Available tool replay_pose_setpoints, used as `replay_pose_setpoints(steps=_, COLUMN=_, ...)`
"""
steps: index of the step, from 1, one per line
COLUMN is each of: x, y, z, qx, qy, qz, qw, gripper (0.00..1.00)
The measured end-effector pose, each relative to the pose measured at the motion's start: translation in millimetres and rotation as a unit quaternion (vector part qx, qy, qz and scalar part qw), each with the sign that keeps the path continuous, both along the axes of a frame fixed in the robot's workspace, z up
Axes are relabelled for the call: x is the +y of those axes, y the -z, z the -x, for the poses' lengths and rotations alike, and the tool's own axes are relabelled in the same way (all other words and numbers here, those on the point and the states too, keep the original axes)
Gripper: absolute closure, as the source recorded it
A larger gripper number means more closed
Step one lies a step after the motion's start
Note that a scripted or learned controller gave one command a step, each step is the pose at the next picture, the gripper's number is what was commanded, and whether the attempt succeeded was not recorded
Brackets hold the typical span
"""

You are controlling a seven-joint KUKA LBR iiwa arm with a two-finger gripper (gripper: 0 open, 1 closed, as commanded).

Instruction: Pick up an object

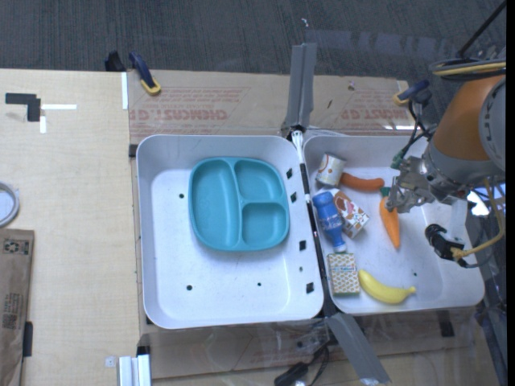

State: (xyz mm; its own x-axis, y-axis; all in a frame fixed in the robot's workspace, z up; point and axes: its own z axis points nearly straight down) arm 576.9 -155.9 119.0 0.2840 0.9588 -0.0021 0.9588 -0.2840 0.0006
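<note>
The right bin holds several objects. An orange carrot lies upright in the picture near the bin's middle. My gripper hangs over the carrot's upper end, at or just above it. An orange-red sausage-shaped piece lies just left of the gripper. Beyond it stands a small white cup. Along the bin's left wall are a blue bottle and a brown-and-white packet. A small green-patterned box and a yellow banana lie near the front wall.
The left bin holds a teal divided plate. A grey divider bar rises between the bins at the back. The arm's body and black cables cover the right bin's right side.
</note>
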Motion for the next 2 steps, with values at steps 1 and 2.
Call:
replay_pose_setpoints(steps=1, x=0.6, y=2.6, z=1.3, qx=0.002, qy=0.0, qz=-0.0006, qw=1.0, gripper=0.0)
replay_pose_setpoints(steps=2, x=-17.5, y=27.8, z=-4.8, qx=0.001, qy=-0.051, qz=-0.0011, qw=0.9987, gripper=0.0)
